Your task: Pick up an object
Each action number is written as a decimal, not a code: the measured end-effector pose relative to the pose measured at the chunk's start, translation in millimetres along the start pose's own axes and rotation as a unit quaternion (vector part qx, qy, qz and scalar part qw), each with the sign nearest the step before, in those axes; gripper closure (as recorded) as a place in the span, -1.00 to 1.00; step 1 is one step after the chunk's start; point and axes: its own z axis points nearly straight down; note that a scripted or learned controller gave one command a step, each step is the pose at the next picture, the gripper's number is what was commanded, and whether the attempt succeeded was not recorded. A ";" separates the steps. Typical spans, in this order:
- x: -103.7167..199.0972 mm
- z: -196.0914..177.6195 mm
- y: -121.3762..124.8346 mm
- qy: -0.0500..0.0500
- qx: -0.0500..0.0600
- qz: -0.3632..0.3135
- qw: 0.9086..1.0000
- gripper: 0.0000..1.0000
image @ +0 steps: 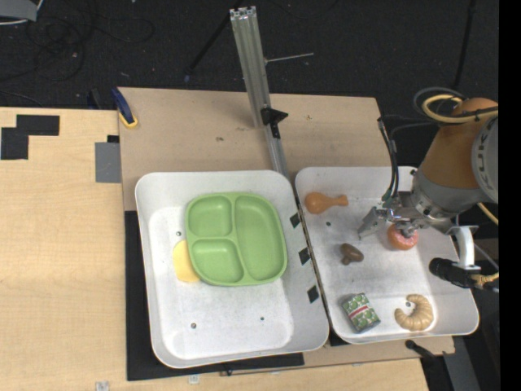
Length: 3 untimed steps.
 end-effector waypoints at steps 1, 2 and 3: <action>-0.7 22.9 1.7 -0.001 -0.005 0.001 1.000 -1.00; -1.7 15.5 0.4 -0.001 -0.003 0.002 1.000 1.00; -3.6 -27.2 -3.3 -0.001 -0.004 0.003 1.000 1.00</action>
